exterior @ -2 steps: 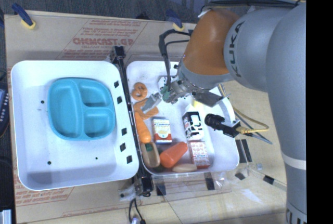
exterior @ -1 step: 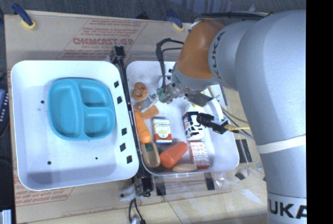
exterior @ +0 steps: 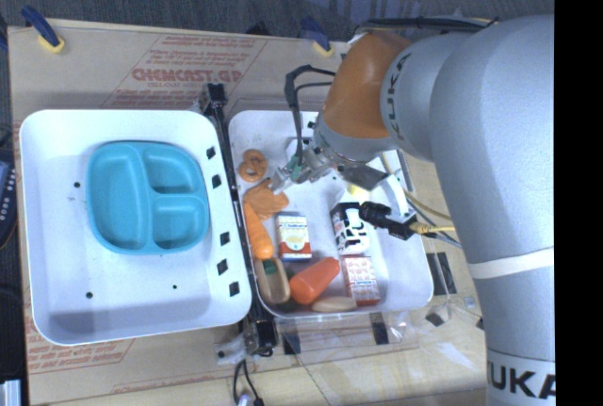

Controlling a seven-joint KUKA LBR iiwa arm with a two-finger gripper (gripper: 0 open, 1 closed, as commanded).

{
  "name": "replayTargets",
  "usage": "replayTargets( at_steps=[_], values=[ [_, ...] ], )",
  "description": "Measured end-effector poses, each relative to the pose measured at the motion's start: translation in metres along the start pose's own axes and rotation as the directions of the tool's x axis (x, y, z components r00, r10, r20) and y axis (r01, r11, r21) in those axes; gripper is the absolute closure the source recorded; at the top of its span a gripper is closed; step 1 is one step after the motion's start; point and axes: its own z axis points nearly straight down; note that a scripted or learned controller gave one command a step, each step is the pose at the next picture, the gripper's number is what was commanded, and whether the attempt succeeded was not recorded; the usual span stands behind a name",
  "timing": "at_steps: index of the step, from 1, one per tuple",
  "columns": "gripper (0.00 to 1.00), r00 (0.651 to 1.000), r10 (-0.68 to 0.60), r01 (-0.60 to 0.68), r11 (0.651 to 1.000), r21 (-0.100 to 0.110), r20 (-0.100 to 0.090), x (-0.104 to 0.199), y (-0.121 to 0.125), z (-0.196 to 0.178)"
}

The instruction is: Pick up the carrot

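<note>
You are at the approach step; the gripper hangs above the right bin, its opening and any hold impossible to tell; next, lower it onto the carrot at the bin's left wall.

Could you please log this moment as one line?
gripper over right bin | carrot in bin, ungrasped | plate left bin

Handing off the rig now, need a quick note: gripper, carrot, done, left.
Gripper: low over the far end of the right bin, near the pretzel; whether it is open or shut cannot be told. Nothing seen between its fingers.
Carrot: lying along the right bin's left wall, nearer the camera than the gripper, beside a small carton.
Left bin: holds the blue tray.
Done: arm is reaching into the right bin.
Left: the whole pick. Move to the carrot, close on it, lift.
</note>
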Motion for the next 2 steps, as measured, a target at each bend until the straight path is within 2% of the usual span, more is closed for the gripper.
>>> replayTargets(
  at_steps=[1,2],
  values=[
    [0.00,1.000,0.000,0.000,1.000,0.000,0.000,0.000,0.000,0.000],
    [0.00,0.999,-0.038,0.038,0.999,-0.009,0.004,0.000,0.062,-0.095]
  ],
)
